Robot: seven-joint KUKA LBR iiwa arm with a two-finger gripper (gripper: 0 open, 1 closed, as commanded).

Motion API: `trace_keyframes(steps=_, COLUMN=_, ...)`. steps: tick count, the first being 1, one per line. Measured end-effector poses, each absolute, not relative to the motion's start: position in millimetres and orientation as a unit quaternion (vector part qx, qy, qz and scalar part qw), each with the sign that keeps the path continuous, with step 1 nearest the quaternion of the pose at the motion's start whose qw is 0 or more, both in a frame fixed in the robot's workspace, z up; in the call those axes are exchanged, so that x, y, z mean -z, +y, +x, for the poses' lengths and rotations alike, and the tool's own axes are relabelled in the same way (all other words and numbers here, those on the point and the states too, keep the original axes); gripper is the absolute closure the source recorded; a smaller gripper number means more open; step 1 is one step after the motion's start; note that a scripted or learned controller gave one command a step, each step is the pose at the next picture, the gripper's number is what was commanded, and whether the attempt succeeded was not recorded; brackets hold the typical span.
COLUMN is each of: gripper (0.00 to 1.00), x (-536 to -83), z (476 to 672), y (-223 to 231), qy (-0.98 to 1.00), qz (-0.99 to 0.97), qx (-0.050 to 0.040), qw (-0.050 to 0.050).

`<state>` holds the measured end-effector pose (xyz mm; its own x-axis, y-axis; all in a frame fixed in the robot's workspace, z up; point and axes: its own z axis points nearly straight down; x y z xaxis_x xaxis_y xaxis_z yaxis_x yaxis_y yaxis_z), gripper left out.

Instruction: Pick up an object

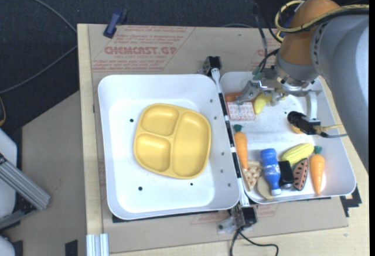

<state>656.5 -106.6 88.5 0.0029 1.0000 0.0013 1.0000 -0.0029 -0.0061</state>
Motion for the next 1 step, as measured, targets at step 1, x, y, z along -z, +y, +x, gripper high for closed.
trace_keyframes(steps=1, gripper=1.0, x=-100.1, z=655.1, y=-114.6, qy=-0.704, qz=-0.71, qx=-0.0072, qw=-0.001)
